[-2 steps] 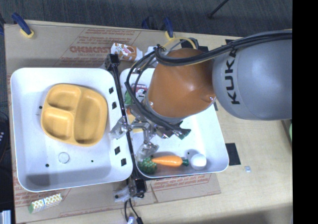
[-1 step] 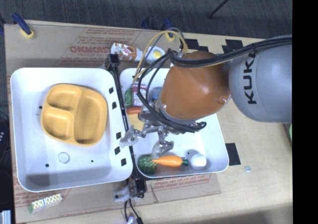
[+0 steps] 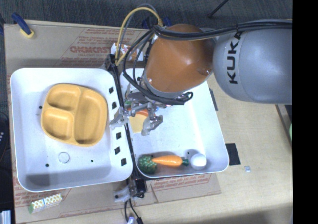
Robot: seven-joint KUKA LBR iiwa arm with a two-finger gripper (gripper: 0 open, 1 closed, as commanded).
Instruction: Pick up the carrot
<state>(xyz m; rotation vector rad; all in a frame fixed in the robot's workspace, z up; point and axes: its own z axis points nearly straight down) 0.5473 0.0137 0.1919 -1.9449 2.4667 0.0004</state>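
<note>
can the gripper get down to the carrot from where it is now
Probably yes. The carrot lies uncovered along the near wall of the right bin, with the gripper hanging above the same bin a little farther back. A green item and a white ball crowd its two ends, so clearance is tight.

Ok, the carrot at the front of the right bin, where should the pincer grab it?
Probably mid-body on the carrot, from straight above. It lies flat lengthwise along the right bin's front wall, a green item and white ball at its ends, so close across its width.

"KUKA" stands in black on the grey arm [image 3: 248,64].
</note>
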